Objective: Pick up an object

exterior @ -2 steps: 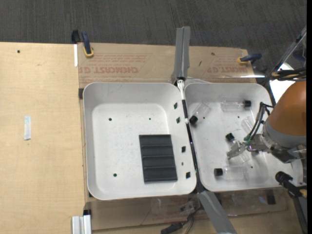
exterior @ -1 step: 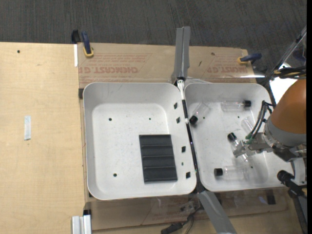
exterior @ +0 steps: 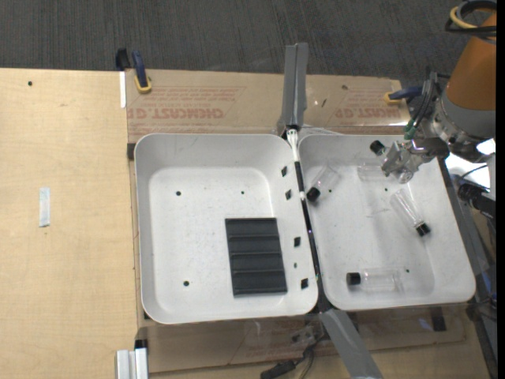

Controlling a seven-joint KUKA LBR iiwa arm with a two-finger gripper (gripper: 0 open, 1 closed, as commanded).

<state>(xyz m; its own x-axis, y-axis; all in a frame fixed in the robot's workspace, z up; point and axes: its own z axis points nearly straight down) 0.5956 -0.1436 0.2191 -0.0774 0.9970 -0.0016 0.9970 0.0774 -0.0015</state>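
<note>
- Two shallow white bins sit side by side on a cardboard-covered bench, with a plain wooden panel (exterior: 63, 212) to their left and dark carpet beyond the far edge.
- Inside the right bin (exterior: 442, 290), four clear plastic vials with black caps lie scattered: one (exterior: 372, 279) near the front edge, one (exterior: 411, 214) toward the right wall, one (exterior: 320, 185) close to the left wall, and one (exterior: 371, 158) near the back edge.
- Over the right bin's back right corner hangs the gripper (exterior: 398, 164), just beside the back vial; whether its fingers are parted or closed cannot be told, and nothing is seen held between them.
- Grey arm with an orange band (exterior: 473, 77) reaches in above that corner, covering part of the right wall.
- Most of the right bin's middle floor lies bare between the vials.
- Left bin (exterior: 158, 164) holds a black ribbed block (exterior: 255, 256) near its front right corner, leaving its back and left floor open.
- A grey divider (exterior: 295, 85) rises between the bins at the back.
</note>
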